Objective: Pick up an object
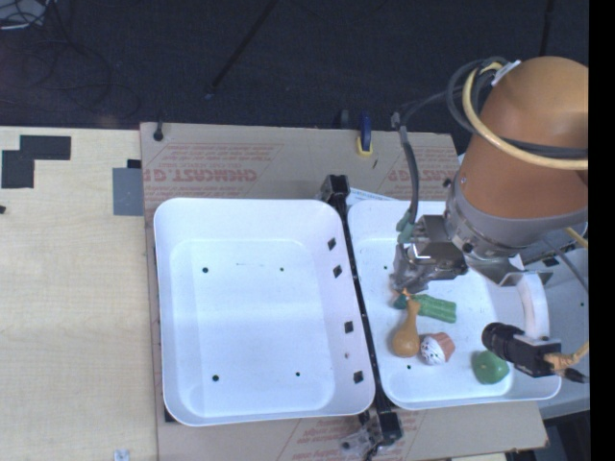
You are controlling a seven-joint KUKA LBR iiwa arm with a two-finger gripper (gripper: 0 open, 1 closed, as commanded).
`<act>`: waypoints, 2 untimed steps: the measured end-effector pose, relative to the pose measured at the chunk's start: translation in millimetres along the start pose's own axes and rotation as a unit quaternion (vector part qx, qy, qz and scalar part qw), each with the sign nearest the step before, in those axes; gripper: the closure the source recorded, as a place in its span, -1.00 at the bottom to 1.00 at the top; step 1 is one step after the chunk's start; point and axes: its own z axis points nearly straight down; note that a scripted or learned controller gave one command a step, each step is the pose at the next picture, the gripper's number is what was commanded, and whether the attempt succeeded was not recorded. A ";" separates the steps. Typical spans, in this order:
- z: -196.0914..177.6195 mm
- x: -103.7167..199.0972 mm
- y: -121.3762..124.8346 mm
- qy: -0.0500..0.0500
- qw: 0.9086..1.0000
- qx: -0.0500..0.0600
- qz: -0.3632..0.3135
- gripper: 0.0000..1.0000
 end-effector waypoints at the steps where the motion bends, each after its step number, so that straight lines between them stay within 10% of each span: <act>1: -59.8 -20.7 54.3 0.000 1.000 -0.009 0.000 1.00; 2: 16.9 -12.5 27.0 0.000 1.000 0.000 -0.001 1.00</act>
